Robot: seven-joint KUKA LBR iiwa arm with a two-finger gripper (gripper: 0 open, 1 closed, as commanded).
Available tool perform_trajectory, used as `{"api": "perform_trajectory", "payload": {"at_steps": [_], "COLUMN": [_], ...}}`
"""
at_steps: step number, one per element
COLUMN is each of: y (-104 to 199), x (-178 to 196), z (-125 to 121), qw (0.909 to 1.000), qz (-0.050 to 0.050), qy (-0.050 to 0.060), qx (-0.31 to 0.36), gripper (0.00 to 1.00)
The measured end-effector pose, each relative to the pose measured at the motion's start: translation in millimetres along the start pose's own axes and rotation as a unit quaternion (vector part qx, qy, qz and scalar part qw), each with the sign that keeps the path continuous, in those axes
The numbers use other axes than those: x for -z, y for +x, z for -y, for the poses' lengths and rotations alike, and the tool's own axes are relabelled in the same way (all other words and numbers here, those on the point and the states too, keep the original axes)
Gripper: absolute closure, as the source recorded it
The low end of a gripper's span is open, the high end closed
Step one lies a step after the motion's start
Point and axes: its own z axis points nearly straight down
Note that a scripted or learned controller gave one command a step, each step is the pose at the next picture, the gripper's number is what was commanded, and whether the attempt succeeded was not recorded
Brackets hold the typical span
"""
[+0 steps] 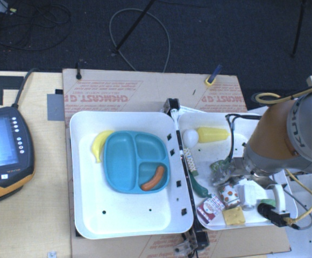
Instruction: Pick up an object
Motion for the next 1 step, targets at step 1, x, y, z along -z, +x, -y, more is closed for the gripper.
{"api": "perform_trajectory", "payload": {"at_steps": [1], "y": [69.6], "x": [92.5], "z": [-45.9], "qw": [1.0000], "qz": [0.002], "qy": [-0.003], "qx": [0.005], "gripper": [1.00]}}
